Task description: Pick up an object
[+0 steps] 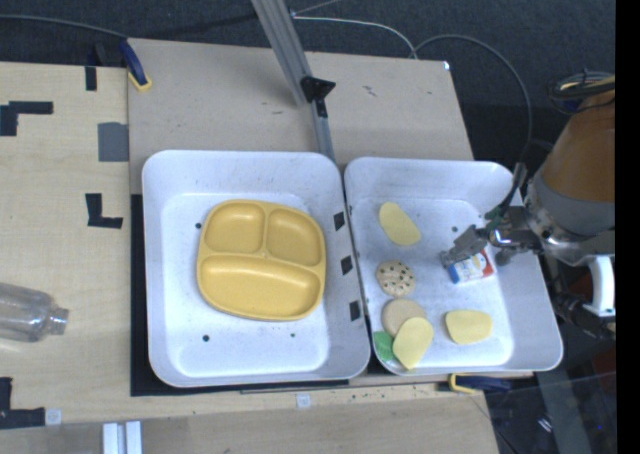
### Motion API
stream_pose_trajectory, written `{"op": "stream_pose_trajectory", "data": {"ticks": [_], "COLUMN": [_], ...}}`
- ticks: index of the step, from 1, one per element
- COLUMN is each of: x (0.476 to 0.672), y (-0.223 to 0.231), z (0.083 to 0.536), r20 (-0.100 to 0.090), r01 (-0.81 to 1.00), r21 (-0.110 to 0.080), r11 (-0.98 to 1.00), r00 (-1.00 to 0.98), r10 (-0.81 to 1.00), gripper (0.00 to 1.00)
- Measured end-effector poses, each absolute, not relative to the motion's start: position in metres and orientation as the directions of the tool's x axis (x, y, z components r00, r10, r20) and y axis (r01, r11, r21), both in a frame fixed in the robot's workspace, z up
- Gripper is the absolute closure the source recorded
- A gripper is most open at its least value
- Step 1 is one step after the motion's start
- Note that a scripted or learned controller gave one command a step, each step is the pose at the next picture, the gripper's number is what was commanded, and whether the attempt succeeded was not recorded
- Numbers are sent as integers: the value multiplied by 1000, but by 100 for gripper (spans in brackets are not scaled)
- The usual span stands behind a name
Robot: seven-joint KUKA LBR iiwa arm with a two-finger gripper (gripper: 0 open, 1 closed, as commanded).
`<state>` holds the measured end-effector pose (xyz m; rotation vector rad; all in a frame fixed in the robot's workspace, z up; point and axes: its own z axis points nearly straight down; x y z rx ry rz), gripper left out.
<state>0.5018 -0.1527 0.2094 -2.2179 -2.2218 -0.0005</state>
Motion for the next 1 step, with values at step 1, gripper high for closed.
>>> {"op": "stream_pose_trajectory", "data": {"ticks": [1], "x": [502], "y": [-151], "z": [219], "r20": [4], "r01": [1000], "r21": [-2], "r11": [4], "r00": [-4], "r10": [1000], "gripper": [100]}}
